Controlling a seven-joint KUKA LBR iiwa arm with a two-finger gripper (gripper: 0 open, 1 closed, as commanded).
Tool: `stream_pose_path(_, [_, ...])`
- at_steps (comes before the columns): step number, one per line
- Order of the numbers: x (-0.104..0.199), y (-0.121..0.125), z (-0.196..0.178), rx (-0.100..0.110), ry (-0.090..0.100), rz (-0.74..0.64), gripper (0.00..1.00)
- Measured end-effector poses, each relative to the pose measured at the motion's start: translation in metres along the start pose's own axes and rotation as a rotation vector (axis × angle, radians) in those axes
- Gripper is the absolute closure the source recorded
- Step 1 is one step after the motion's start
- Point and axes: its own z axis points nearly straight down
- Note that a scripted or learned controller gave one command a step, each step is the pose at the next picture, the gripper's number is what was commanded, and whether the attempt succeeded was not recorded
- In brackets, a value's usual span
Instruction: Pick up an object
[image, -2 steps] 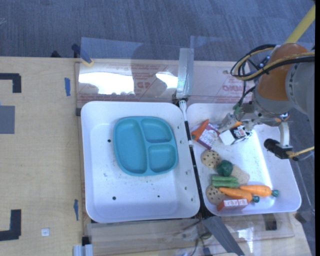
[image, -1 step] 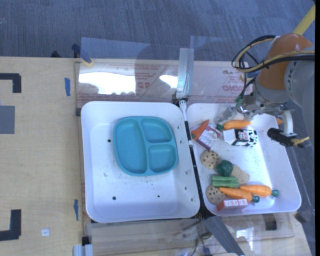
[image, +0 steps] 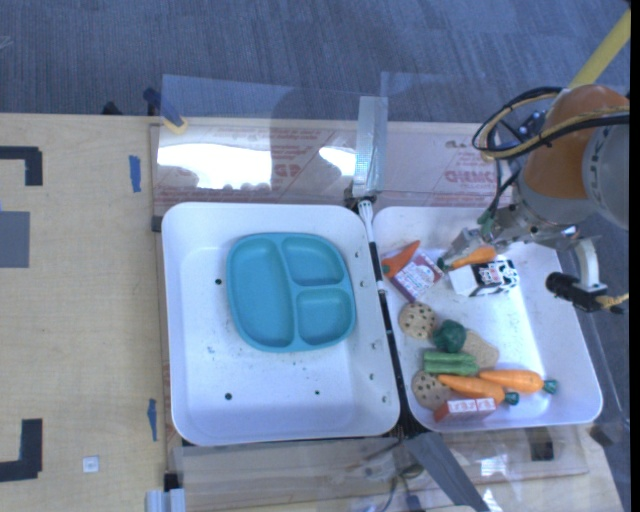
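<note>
My gripper (image: 468, 246) hangs over the far part of the right bin (image: 575, 395), coming in from the right under the grey wrist and orange band. A small orange piece (image: 470, 258) lies right at its tip; whether it is held is unclear. Just below sits a white carton with black marks (image: 492, 278). To the left lie a red-orange carrot (image: 401, 258) and a purple packet (image: 418, 279). Nearer the front are a cookie (image: 415, 320), a green broccoli (image: 450, 336), a green bean (image: 450, 362) and two orange carrots (image: 515, 380).
The left bin (image: 190, 390) holds a teal divided plate (image: 292, 292). A second cookie (image: 430, 388) and a red-and-white packet (image: 470, 406) lie at the right bin's front edge. A clear plastic wall (image: 260, 150) stands behind the bins. Black cables (image: 505, 125) loop off the arm.
</note>
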Motion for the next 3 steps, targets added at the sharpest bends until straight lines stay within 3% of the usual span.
stream_pose_path(1, [0.002, 0.005, -0.016, -0.011, 0.000, -0.004, 1.00])
stream_pose_path(2, [0.002, 0.004, -0.013, -0.006, 0.002, -0.004, 0.00])
stream_pose_path(3, [-0.017, -0.006, 0.019, 0.033, 0.018, 0.001, 0.00])
